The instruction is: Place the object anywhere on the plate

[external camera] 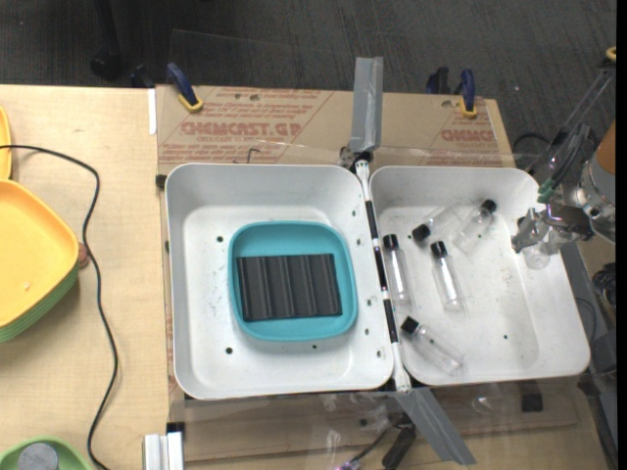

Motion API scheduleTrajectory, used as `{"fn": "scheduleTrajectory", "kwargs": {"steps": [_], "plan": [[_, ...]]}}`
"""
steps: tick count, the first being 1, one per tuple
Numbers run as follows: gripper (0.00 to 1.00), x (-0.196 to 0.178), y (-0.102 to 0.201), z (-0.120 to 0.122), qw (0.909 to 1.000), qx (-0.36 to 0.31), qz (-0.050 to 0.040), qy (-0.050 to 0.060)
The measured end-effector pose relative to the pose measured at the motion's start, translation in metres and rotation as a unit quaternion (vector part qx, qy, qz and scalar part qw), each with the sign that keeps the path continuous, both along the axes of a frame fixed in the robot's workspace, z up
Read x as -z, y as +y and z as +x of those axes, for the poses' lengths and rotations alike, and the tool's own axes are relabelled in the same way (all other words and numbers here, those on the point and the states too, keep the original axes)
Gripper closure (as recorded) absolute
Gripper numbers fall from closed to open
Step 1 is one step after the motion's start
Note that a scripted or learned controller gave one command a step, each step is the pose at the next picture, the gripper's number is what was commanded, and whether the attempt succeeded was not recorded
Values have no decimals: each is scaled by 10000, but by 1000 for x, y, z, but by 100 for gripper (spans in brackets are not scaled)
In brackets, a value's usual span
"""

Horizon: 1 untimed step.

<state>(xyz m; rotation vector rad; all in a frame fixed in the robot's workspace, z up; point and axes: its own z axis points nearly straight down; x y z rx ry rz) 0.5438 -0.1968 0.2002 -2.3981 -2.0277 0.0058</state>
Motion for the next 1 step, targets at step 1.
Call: {"fn": "scheduleTrajectory", "kwargs": {"steps": [1], "plan": [[0,0,0,0,10000,1,0,-2]]}}
